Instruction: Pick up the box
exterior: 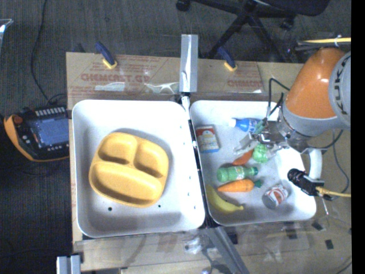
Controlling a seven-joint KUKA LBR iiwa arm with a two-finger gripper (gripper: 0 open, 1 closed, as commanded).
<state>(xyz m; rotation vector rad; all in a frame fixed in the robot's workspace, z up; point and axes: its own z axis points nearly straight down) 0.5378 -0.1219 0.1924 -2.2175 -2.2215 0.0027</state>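
The box (207, 138) is small, red and white, and lies flat in the right bin (308, 210) close to its left wall, near the back. My gripper (264, 137) hangs over the right-hand part of the same bin, well to the right of the box and apart from it. It sits just above a small green item (260, 153) and beside a blue and white bottle (246, 123). The arm's orange band (311, 87) rises behind it at the right.
Also in the right bin lie a green bottle (236, 172), a carrot (235, 186), a banana (222, 200), a small can (275, 196) and a small orange piece (244, 157). The left bin (82, 119) holds a yellow divided tray (130, 168).
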